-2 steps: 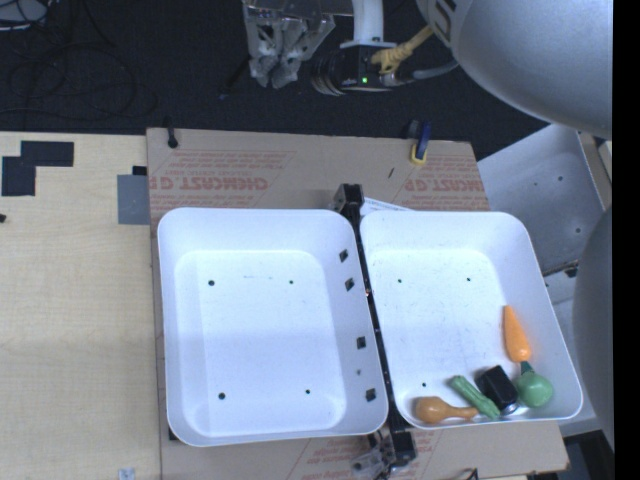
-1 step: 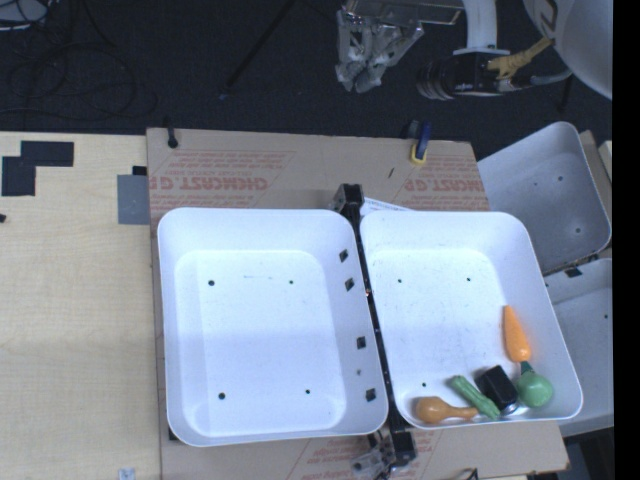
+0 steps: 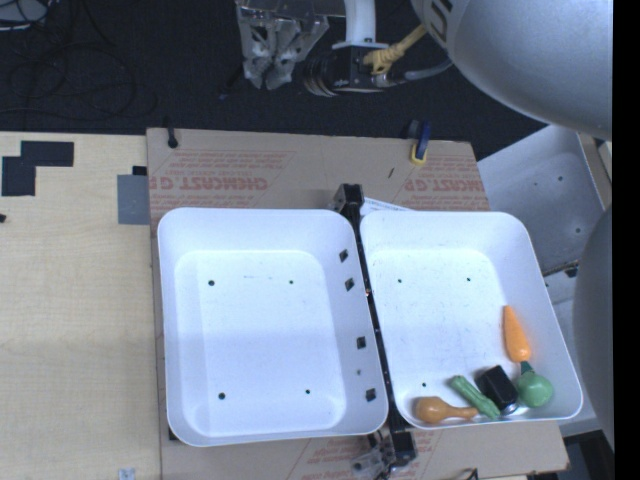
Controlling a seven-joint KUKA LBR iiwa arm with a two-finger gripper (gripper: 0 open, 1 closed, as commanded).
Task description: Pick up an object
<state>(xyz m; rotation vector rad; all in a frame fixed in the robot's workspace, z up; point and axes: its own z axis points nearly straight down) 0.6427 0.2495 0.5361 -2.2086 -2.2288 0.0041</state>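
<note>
I see the tool (image 3: 275, 53) parked high, at the top of the view, over dark floor behind the tabletop (image 3: 70, 298), well apart from both bins. Its metal fingers hang down, but whether they're spread or closed I can't tell at this angle & blur. Nothing sits between them, so no grip yet.

Targets are all in the right bin (image 3: 440, 238), bunched in its near right corner: orange carrot (image 3: 515, 334) along the right wall, green ball (image 3: 536, 389) just below it, black block (image 3: 497, 387) beside the ball, green stick (image 3: 473, 396) touching the block, orange gourd (image 3: 440, 409) against the near wall. Left bin (image 3: 180, 258) has no items I can make out.

My call: step in hand is approach, nothing started. Best pick is prob. the carrot; it lies a bit apart from the cluster, so fingers can straddle it across its short axis w/o bumping neighbours. Risk: it's close to the wall, so one finger may hit the rim. Gourd is 2nd choice, same wall issue. I'd avoid the block/stick pair, too packed.

Arm pose: big grey link (image 3: 530, 38) fills the upper right, wrist turned toward the view's left, tool pointing down. It needs a long swing down & right to reach that corner.
</note>
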